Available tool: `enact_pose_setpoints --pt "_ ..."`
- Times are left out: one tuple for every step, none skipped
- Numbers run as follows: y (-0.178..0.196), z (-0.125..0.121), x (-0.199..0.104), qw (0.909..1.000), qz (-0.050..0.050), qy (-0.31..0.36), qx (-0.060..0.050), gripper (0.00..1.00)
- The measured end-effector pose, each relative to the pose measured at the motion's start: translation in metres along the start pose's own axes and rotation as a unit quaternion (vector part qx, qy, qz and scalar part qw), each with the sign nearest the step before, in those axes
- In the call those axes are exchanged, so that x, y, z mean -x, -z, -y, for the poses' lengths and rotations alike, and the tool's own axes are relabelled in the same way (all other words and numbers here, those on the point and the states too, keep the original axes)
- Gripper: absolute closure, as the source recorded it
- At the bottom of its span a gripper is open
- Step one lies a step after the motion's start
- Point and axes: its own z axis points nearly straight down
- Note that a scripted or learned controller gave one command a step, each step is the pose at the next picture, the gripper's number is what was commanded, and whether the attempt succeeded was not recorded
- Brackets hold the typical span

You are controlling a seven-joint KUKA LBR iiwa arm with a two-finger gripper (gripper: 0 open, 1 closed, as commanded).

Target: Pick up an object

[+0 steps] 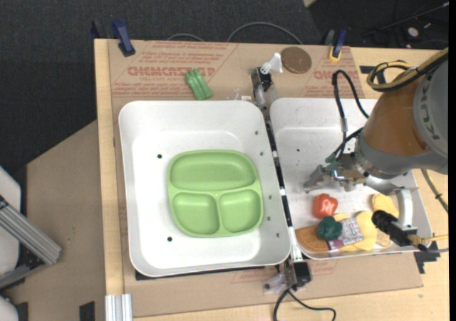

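Note:
In the right bin (pixel 306 127), several small objects lie along the near edge: a red piece (pixel 325 206), a dark green piece (pixel 328 228), a yellow piece (pixel 368 227) and a purple-and-white packet (pixel 349 231). My gripper (pixel 330 179) hangs just above and behind the red piece. Its grey fingers are spread, with nothing between them. The arm's orange wrist band (pixel 395 124) reaches in from the right.
The left bin (pixel 142 134) holds a green divided tray (pixel 214 193). A tan board (pixel 308 240) lies under the small objects. On the cardboard behind the bins lie a green item (pixel 199 85) and a brown disc (pixel 296 60). Cables run over the right bin's far corner.

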Motion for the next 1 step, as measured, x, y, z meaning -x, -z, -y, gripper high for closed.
enact_pose_setpoints --pt "-0.0222 0.0444 -0.0168 1.0 0.0 -0.002 -0.001 0.0"
